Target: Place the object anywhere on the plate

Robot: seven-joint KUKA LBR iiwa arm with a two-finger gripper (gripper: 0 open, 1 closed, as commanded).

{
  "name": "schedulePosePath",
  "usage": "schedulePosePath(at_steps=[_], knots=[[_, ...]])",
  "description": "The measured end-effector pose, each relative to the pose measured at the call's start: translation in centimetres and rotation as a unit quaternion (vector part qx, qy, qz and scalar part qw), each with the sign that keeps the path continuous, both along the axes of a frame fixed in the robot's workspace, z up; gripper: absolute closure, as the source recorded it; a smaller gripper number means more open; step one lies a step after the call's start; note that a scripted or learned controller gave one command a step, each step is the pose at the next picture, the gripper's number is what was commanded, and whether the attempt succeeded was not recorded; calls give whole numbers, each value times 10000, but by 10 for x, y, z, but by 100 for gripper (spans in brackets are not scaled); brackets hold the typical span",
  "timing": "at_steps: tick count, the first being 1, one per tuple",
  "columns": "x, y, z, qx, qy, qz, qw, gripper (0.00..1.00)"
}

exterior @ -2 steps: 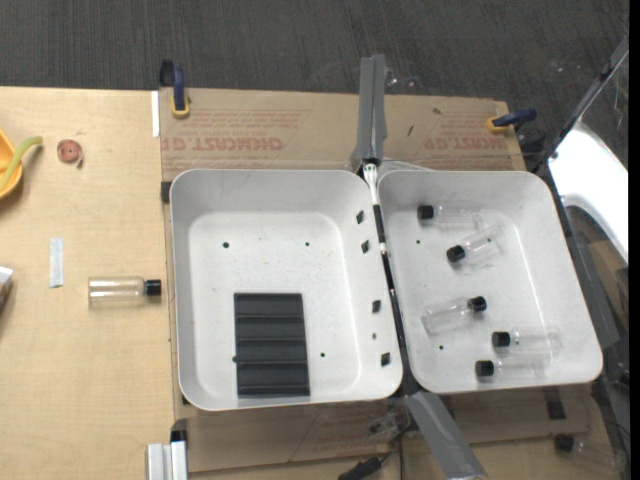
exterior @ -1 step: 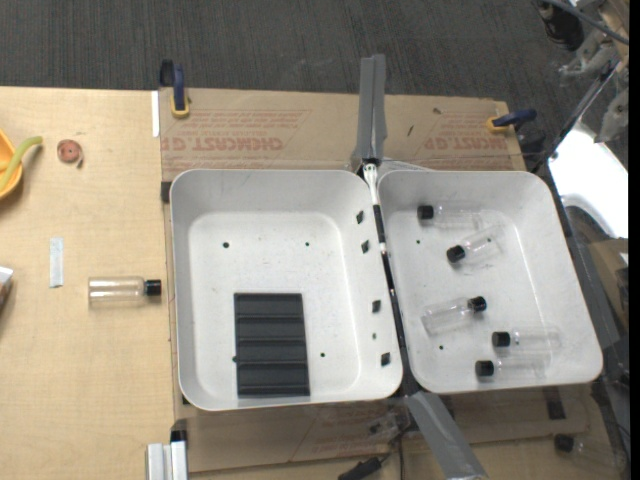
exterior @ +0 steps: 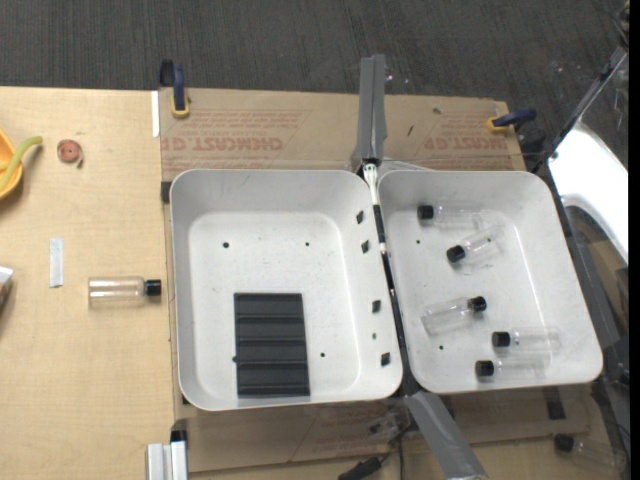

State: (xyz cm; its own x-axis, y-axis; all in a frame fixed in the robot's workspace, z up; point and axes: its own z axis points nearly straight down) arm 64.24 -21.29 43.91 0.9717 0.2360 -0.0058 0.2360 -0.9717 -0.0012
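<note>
Both bins look like smooth white plastic with a faint sheen: the left bin [exterior: 200, 208] is lightly speckled, the right bin [exterior: 545, 218] cleaner. In the left bin, near its front edge, lies a dark matt plate [exterior: 270, 345] with ribbed ridges. The vials [exterior: 470, 250] in the right bin are clear and glossy, glass or plastic, with black caps, as is the vial [exterior: 122, 289] on the bench [exterior: 80, 388], which looks like pale, matt wood. Under the bins is brown, dull cardboard [exterior: 270, 138] printed in red. The floor [exterior: 300, 18] looks like dark, rough carpet.
</note>
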Motion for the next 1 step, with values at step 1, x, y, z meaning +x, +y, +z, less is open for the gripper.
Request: schedulePosePath(at_steps=[1], knots=[[-81, -10, 1, 4, -4, -189, 9998, 0]])
